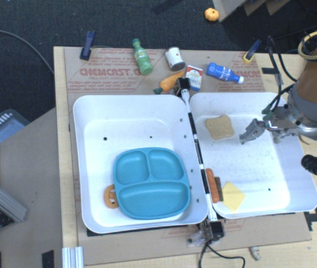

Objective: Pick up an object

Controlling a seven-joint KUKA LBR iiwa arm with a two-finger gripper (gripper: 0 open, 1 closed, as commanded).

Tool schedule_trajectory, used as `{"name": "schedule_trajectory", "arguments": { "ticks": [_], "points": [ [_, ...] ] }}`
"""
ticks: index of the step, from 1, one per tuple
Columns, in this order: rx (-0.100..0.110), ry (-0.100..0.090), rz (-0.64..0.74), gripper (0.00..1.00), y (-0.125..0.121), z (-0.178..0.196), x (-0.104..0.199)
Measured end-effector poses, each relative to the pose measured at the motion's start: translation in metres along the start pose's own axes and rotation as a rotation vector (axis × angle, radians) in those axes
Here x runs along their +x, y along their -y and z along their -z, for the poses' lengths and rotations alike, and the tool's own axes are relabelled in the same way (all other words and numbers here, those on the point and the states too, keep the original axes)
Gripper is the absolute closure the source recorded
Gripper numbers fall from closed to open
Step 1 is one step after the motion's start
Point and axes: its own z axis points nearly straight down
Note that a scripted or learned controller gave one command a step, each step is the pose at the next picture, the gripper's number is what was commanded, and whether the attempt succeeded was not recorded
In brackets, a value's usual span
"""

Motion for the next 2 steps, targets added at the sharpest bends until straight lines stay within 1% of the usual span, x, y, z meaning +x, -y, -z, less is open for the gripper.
{"name": "schedule_trajectory", "arguments": {
  "ticks": [1,2],
  "points": [
    [0.003,-0.001,0.0,0.0,-0.044,-0.114,0.033],
    [0.0,0.001,0.001,0.0,-0.102,-0.134,0.015]
  ]
}}
